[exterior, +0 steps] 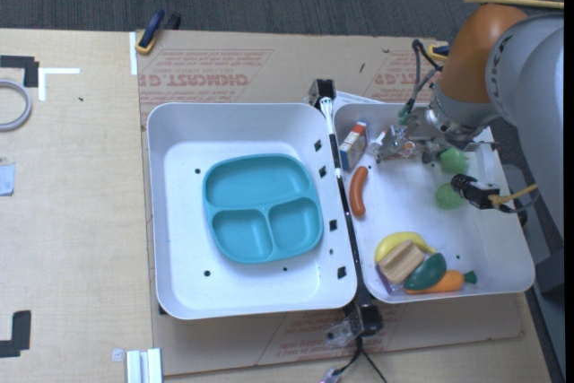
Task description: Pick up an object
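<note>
My gripper (397,144) is low in the right bin (502,260), near its back wall. Just left of it stands a small box (353,144), and an orange-red sausage (359,191) lies in front of the box. Two green pieces (453,161) (447,195) sit to the gripper's right. At the bin's front lie a yellow banana (400,243), a tan block (401,263) and a carrot (438,279) with a dark green top. I see nothing held in the gripper.
The left bin (175,220) holds a teal divided plate (263,207). A ridge with clips (336,184) separates the bins. Cables (498,195) trail along the right bin's right side. The grey arm with its orange band (480,49) looms over the back right.
</note>
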Robot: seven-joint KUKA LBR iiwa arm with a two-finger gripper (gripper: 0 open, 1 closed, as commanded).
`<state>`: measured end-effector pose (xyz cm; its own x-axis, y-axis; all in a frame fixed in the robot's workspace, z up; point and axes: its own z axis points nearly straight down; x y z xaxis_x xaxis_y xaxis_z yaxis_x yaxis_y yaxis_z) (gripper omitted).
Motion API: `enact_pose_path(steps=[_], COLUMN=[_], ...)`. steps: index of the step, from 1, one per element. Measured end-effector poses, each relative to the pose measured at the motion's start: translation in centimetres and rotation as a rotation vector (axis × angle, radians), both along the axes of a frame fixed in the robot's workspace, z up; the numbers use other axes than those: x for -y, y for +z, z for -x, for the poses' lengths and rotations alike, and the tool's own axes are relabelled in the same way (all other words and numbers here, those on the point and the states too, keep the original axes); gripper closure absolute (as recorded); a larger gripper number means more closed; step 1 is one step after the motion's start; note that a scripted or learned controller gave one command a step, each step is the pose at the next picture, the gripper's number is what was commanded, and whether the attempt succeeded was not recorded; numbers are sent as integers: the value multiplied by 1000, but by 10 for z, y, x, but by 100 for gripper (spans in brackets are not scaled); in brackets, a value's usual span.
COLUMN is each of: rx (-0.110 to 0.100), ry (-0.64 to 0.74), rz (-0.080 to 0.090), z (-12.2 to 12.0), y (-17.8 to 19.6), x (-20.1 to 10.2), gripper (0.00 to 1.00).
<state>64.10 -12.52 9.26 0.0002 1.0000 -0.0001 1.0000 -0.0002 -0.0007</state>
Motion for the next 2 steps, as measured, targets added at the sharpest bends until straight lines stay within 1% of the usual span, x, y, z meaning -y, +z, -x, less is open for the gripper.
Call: enact_pose_path(steps=[1, 2], rx=[1, 0], ry=[0, -1], rz=[0, 0], z=[47, 48], y=[35, 0], x=[73, 71], gripper=[0, 0])
